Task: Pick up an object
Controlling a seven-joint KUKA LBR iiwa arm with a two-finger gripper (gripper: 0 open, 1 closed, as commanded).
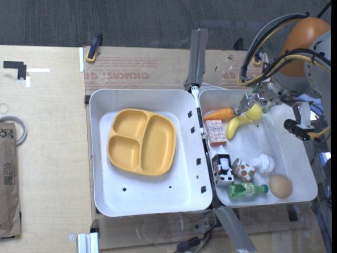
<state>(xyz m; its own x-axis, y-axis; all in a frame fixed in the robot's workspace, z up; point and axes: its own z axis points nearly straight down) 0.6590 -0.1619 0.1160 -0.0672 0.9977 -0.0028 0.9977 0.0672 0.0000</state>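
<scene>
**Banana end-grip could slip or drag its neighbours**

In the upper right of the frame, the gripper (251, 105) sits low over the far end of the right bin (295, 146), right at the upper tip of the banana (241, 122). Cables and the wrist crowd that spot, so whether its fingers are spread or pinching the fruit cannot be told; no object can be called held.

The banana lies slantwise, its lower end touching or just beside the small carton (215, 131), with the carrot (218, 114) just above it. From these positions, the main risks look like these:

- A grip taken at the very tip of a curved, smooth fruit may pivot or slide out as it rises.
- A swinging banana could knock the carrot or carton.
- The bin's far wall is near, leaving little room for the fingers.

The left bin (105, 194) with its yellow divided plate (141, 141) is well apart from all this.
</scene>
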